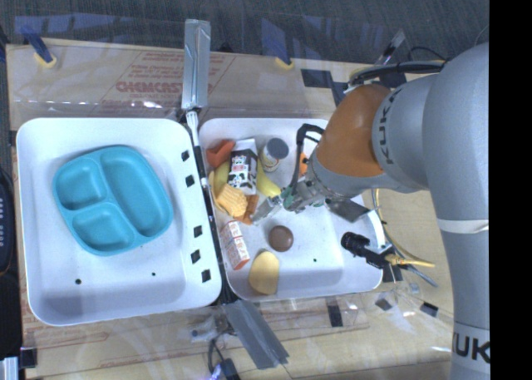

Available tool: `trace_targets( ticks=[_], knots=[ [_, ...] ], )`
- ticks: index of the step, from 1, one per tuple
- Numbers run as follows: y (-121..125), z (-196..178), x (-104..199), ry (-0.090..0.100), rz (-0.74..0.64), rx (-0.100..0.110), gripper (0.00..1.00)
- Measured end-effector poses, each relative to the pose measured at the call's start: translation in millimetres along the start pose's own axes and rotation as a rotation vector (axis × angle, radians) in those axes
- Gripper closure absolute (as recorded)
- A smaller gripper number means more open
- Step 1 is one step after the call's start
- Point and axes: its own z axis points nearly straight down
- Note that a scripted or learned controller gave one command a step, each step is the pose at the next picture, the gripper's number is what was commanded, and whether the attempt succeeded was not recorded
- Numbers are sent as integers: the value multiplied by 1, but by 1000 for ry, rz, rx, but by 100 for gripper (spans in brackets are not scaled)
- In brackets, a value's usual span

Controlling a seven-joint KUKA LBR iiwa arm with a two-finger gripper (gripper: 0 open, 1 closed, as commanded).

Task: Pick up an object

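Glossy blue plastic tray, smooth white plastic bins, matt grey arm, glossy orange band

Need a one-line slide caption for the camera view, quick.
KUKA arm's gripper lowered into the right bin among toy food items; blue divided plate sits in the left bin.

A robotics lab: a big grey robot arm over two white bins on a tabletop, cables trailing along its right edge.
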Motion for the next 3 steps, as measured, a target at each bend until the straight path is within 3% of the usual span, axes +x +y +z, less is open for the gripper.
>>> trace_targets(
  ticks=[1,2,3],
  knots=[
    [48,0,-62,0,-123,1,0],
    [88,1,-60,2,330,4,0],
    [84,-2,-58,12,325,28,100]
  ],
)
